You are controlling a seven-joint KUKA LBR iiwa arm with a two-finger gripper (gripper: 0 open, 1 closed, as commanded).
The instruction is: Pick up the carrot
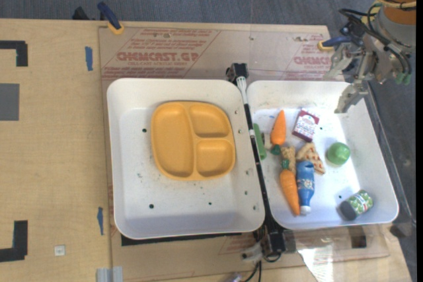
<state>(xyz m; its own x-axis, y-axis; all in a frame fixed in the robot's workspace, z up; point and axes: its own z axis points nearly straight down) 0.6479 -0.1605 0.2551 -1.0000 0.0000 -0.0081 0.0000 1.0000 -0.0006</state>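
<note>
Two orange carrots lie in the right bin point(380, 162). One carrot point(279, 127) is near the bin's upper left and stands almost upright in the picture. The other carrot point(289, 191) lies lower down, right beside a blue bottle point(305, 185). My gripper point(349, 93) hangs over the bin's far right corner, well to the right of the upper carrot and apart from every object. I see nothing held in it.
The right bin also holds a red box point(305, 125), a pizza slice toy point(310, 158), a green ball point(338, 153), a dark green can point(357, 204) and a green piece point(260, 142) by the left wall. A yellow divided plate point(193, 139) sits in the left bin point(125, 162).
</note>
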